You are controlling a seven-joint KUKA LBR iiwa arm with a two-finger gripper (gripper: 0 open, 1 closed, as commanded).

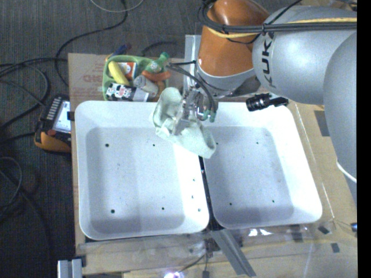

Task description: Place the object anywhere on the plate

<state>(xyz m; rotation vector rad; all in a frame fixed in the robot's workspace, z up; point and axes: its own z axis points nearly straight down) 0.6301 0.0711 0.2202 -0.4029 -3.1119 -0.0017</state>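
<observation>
My gripper [196, 110] hangs over the back end of the ridge between the two white bins. A pale green, crumpled, soft-looking object [177, 125] sits between its fingers; the gripper is shut on it. One part of the object bulges to the left over the left bin's [87, 172] back right corner. Another part droops down to the ridge beside the right bin [301, 172]. The grey arm with its orange band [232, 22] reaches in from the upper right and hides the bench behind the gripper.
A green basket [110, 68] with a banana and several small items stands behind the left bin. An orange and black device [49, 126] lies off the bench at the left, among loose cables. A black fitting [265, 102] juts over the right bin's back rim.
</observation>
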